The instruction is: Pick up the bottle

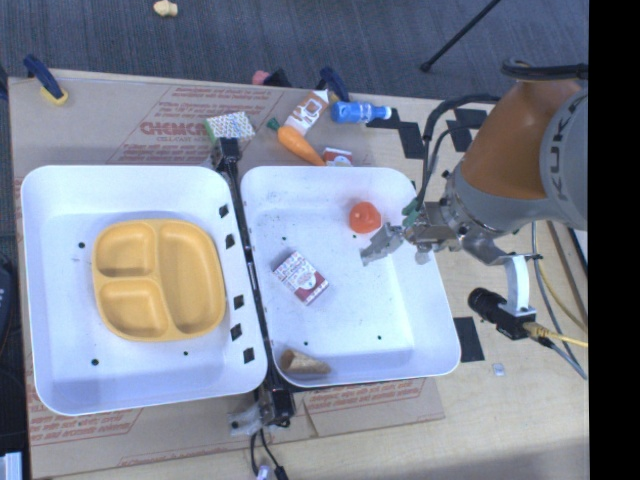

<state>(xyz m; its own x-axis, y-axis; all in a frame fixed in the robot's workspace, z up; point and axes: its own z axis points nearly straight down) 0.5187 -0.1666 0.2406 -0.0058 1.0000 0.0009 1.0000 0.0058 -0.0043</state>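
Observation:
Two bottles lie on the cardboard behind the right bin: a white one with an orange label [306,112] and a small blue one [356,113]. My gripper [398,251] hovers over the right side of the right bin [430,343], well in front of both bottles. Its fingers [376,248] stand apart with nothing between them. A red round object [364,216] sits in the bin just left of and behind the gripper.
The right bin also holds a small red-and-white carton [301,277] and a brown piece [301,364] at its front wall. A yellow divided plate [158,278] fills the left bin. A carrot [298,145] and a green patterned box [230,126] lie near the bottles.

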